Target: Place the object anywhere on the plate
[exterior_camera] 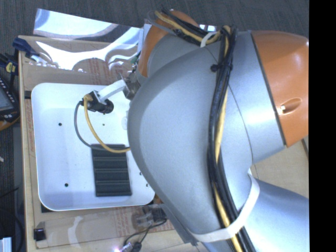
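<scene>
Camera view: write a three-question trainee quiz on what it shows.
1. True or false: the dark ribbed block lies flat inside the white bin.
2. The block lies nearest which side of the bin in the picture? A) upper side B) lower side C) left side
3. Fill in: the arm is grey with an ___ band.
Key: 1 true; 2 B; 3 orange.

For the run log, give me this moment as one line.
arm: stretched over bench | dark ribbed slab: flat in white bin at view's left
</scene>
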Controlling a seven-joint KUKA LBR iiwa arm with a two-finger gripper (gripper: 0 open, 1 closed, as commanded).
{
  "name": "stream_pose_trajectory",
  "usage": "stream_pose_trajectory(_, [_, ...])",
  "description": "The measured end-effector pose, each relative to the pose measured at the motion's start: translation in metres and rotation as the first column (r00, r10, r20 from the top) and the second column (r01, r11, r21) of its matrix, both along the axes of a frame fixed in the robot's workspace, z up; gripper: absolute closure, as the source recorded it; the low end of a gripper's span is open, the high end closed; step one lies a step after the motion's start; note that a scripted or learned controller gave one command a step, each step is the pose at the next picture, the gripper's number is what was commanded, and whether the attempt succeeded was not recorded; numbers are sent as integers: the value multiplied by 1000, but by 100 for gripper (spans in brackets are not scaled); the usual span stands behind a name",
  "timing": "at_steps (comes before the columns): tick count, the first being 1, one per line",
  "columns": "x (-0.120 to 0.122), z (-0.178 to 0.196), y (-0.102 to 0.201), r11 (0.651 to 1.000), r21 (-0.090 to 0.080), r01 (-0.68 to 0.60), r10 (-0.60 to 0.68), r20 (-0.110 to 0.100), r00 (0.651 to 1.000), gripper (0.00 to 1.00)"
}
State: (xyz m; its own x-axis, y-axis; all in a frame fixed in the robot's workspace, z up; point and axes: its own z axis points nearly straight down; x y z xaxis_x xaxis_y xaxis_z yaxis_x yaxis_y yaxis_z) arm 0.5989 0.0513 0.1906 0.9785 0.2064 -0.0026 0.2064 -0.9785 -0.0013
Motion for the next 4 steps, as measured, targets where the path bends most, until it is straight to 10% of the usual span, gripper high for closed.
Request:
stream_pose_trajectory(2, [-5, 56, 147, 1000, -1, -1, 1, 3, 1000, 100])
stream_pose_trajectory(3, [-111, 53, 118, 988, 2, -157, 157, -5, 988, 100])
stream_pose_trajectory(4, [-124, 92, 132, 937, 2, -349, 349, -3, 937, 100])
